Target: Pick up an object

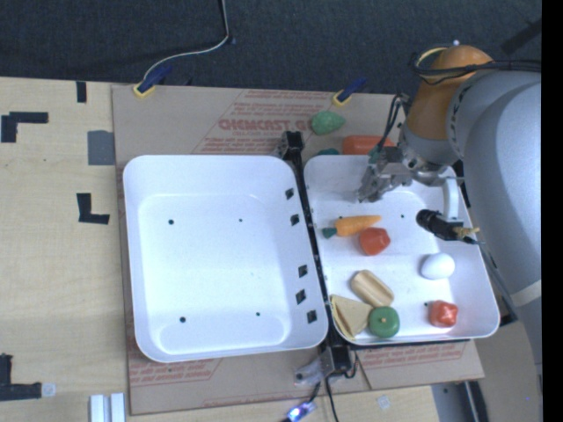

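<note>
Bulky grey arm (506, 161), orange wrist band (437, 95), dark metal gripper (374, 185)

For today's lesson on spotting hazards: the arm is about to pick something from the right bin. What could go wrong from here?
1. The gripper hangs over bare floor near the bin's back wall, above the carrot; a straight drop may close on nothing.
2. The carrot lies beside the red piece, so a grab might nudge both.
3. The bread roll, wedge and green ball crowd together, so fingers may jam there.

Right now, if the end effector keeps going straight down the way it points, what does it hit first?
Likely bare floor of the right white bin, just above the orange toy carrot; the end effector hangs over that spot. Depth is unclear.
</note>
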Action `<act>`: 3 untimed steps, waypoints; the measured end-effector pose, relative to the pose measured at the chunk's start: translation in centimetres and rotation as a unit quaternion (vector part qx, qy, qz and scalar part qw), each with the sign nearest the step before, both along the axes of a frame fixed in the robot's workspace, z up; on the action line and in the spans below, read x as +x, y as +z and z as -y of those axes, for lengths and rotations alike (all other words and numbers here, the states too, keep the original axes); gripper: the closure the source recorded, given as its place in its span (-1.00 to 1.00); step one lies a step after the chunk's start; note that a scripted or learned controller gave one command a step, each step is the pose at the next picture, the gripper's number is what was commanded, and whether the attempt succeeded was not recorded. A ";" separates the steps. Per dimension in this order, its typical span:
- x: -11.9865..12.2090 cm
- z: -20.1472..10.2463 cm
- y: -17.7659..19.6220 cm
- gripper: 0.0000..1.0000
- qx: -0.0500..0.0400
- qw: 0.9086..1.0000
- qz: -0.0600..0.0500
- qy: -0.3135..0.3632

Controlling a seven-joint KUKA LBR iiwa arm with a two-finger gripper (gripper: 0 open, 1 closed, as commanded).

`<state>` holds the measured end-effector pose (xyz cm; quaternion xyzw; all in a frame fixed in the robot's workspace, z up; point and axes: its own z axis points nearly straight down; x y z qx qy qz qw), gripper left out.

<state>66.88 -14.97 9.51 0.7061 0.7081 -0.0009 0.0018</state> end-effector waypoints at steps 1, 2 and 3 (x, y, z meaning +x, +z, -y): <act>0.0 0.0 -0.1 -1.00 0.000 1.000 -0.001 0.000; -0.1 -5.9 -1.1 -1.00 0.001 1.000 -0.001 0.001; -0.1 -5.7 -0.1 1.00 0.001 1.000 -0.001 0.000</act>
